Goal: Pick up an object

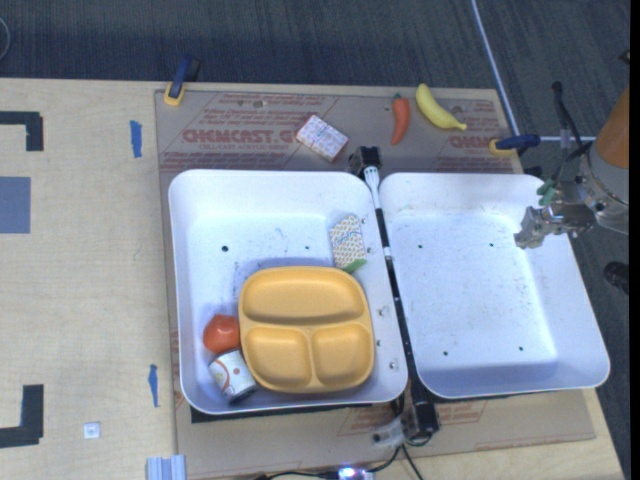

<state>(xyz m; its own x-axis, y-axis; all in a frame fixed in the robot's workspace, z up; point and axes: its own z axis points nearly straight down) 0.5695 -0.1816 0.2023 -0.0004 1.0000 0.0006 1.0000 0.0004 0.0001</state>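
On a pale wooden bench (80, 298), seen from above at a slant, a brown cardboard sheet (250, 128) carries two shallow white bins side by side. The left bin (200, 218) holds several things: a yellow plastic tray (305, 328) with three compartments lies flat in its near half, taking up much of the floor. Just beside the tray's left edge sits a small red-orange object like a tomato (221, 333), and touching it on the near side lies a small white and orange can (231, 374) tipped on its side. Beyond the tray's far right corner, near the wall shared with the other bin, rests a small patterned packet (347, 241). The right bin (470, 308) has a speckled white floor. The gripper (532, 230) hangs over the right bin's far right corner, reaching in from the right at the end of the grey arm (600, 183); nothing shows between its fingers, and whether they are apart or together cannot be told from this angle. On the cardboard behind the bins lie a yellow banana (438, 108), a red chili pepper (400, 120) just left of it, and a small pink and white box (321, 137) further left.
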